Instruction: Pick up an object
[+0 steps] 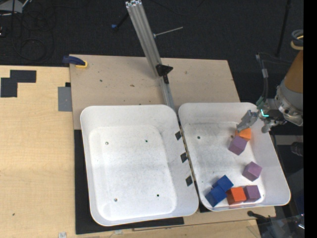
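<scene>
The right bin (208, 133) holds several small blocks. A small orange block (245, 134) lies near its far right side, with a purple block (237, 145) just in front of it. My gripper (257, 123) hovers over the bin's right rim, open, with its fingers spread. The left fingertip (246, 119) is right above the orange block, and nothing sits between the fingers. Another purple block (252, 170) lies further forward. In the front corner sit a pair of blue blocks (219, 190), an orange-red block (237, 195) and a purple block (252, 192).
The left bin (129, 162) stands beside the right one, with black clips (184, 156) along the shared rims. A slanted aluminium post (148, 48) rises behind the bins. The arm's body (292, 93) stands at the right edge.
</scene>
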